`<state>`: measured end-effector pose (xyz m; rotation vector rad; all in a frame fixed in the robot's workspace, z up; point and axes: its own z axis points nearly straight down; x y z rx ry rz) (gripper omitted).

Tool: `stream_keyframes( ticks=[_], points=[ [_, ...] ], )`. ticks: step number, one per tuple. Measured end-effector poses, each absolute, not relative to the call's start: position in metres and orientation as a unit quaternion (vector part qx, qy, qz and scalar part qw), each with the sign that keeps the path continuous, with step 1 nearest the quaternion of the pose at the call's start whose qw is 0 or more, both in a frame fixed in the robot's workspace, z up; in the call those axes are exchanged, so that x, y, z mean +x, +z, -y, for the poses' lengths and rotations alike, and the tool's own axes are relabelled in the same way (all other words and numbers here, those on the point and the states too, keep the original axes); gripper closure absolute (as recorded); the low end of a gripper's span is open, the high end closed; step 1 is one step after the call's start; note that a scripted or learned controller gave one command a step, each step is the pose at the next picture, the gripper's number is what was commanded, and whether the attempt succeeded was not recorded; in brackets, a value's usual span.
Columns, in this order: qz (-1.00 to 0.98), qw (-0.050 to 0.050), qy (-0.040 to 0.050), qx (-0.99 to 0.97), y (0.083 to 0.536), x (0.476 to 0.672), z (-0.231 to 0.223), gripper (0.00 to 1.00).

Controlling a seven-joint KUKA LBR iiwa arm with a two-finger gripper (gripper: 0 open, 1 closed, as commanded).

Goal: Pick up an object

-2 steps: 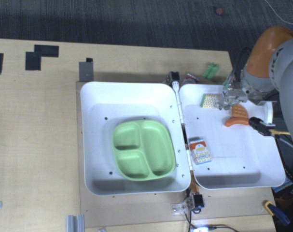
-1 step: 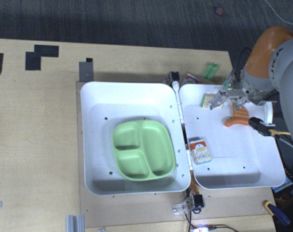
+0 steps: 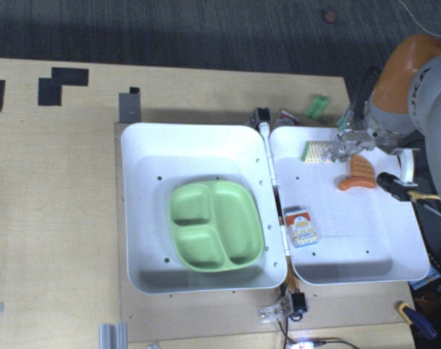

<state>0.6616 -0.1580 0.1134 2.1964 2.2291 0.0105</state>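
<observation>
Pale wooden table (image 3: 53, 217) boards carry two shallow white plastic bins side by side, with dark grey carpet beyond the far edge and a few black square patches on the wood at the upper left. The left white bin (image 3: 144, 267) holds a light green, three-compartment plastic plate (image 3: 216, 224) lying flat near its middle. The right white bin (image 3: 394, 257) holds three smaller things: a small boxy red, white and blue carton (image 3: 302, 227) lying near the wall shared with the left bin, an orange curved ridged toy (image 3: 357, 174) toward the far right, and a small pale card dotted with green (image 3: 316, 152) near the far wall. A green ridged plastic piece (image 3: 317, 107) lies on the table just beyond the right bin.

The grey arm with its orange band (image 3: 413, 64) enters from the right, and its pincer (image 3: 345, 147) hovers low over the far part of the right bin, between the dotted card and the orange toy and just beside both. Whether the pincer is spread or pressed together I cannot tell, and nothing is visibly caught in it.
</observation>
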Motion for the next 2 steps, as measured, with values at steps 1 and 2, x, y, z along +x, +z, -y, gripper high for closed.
stream_keyframes(
  ticks=[1,2],
  points=[
    [-0.713,0.006,0.0032,0.702,0.113,0.661,0.158,0.0],
    [-0.709,0.0,0.0,0.705,0.085,0.666,0.127,0.0]
  ],
)
